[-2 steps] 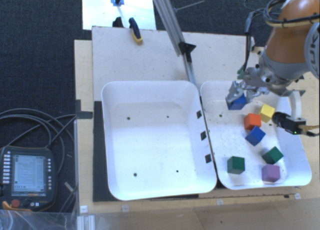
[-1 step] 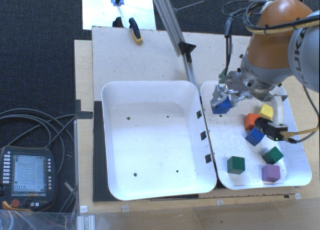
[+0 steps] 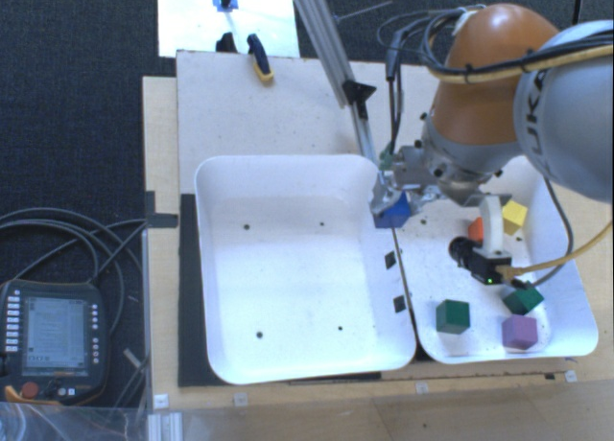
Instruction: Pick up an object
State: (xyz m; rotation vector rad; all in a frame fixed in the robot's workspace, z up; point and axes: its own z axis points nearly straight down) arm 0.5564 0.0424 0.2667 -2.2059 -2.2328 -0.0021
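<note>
Reaches in from the right: a grey arm [image 3: 566, 113] with an orange band [image 3: 489, 75], bulking over the far part of the right bin [image 3: 568, 281]. At its end, the pincer [image 3: 392, 207], pointing down and clamped on a blue block [image 3: 389, 219]. Grips that block from above, with just the lower blue faces visible beneath the tips. Hangs right at the seam between the two bins, over the far right corner of the left bin [image 3: 288, 276], close by the rim.

In the right bin, well apart from the blue block:
- a yellow block [image 3: 515, 215] near the far wall
- an orange piece [image 3: 475, 229] near it, toward the middle of the bin, partly hidden
- a dark green cube [image 3: 453, 315] near the front edge
- a purple block [image 3: 519, 332] to the right of that cube, near the front corner
- a teal block [image 3: 524, 299] just behind the purple one; touching or not, impossible to tell

On the left bin's white floor, a few tiny dark specks [image 3: 247, 227]. Along the rim between the bins, two small black squares [image 3: 390, 260].

Beyond the bins, on the pale desk [image 3: 240, 113]: a slanted metal pole [image 3: 321, 27] running down toward the pincer. At the desk's far edge, a yellow-and-blue clamp [image 3: 259, 58] beside a black clamp [image 3: 225, 43].

Off to the desk's left, on the dark floor [image 3: 77, 94]: a control pendant [image 3: 48, 334], screen up, with black cables [image 3: 86, 228] looping toward it.
</note>
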